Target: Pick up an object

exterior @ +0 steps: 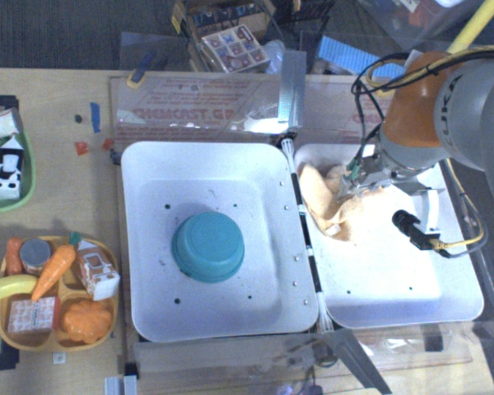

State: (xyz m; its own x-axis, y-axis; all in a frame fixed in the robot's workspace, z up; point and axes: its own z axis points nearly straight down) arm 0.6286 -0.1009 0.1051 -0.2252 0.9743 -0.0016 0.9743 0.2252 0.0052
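The gripper (356,179) (grip state unclear) sits over the tan cloth (323,200), which stretches toward seven o'clock from it.

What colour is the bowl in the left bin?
Teal blue. The bowl sits upside down, seen clearly in the camera view.

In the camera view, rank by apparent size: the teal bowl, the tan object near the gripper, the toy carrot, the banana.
Largest to smallest:
1. teal bowl
2. tan object
3. toy carrot and banana, too alike to separate
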